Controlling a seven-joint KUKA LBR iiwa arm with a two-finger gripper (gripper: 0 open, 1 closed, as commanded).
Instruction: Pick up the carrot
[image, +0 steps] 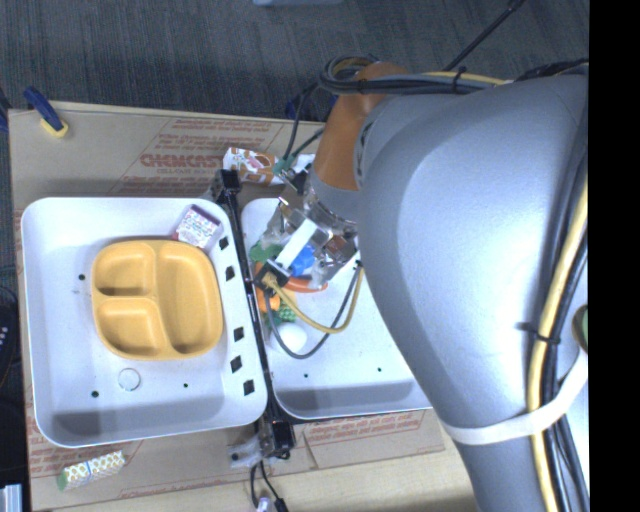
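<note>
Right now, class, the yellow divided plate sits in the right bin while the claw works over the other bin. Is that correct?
Not quite. The camera view shows the yellow divided plate in the left bin, not the right. The claw works over the other bin, the right bin.

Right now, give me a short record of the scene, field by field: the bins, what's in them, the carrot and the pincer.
left bin: holds a yellow divided tray and a small packet
right bin: arm reaches in over its far end
carrot: orange piece under the pincer, in the right bin, partly hidden
pincer: low over the carrot; grip cannot be told
outside bins: packet on the cardboard
</note>
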